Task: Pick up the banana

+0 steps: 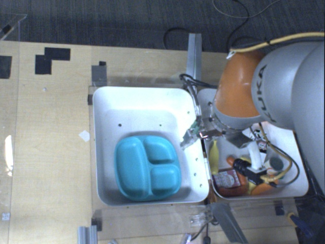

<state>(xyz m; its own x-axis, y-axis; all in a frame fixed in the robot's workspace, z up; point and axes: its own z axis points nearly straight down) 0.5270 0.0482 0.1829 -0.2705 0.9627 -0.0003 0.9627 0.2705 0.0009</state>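
The banana (214, 155) is a yellow fruit lying lengthwise along the left wall of the right bin (299, 184), partly under the arm. The grey arm with its orange band (238, 93) hangs over the right bin's upper left part. My gripper (194, 132) pokes out from below the wrist, over the wall between the two bins, just above and left of the banana. Nothing shows in its grasp.
A blue divided plate (147, 166) lies in the left bin (132, 105). In the right bin, near the banana, sit a brown packet (228, 179), orange items (259, 188) and a white object (255, 154). Cables (189, 83) run along the bins' shared wall.
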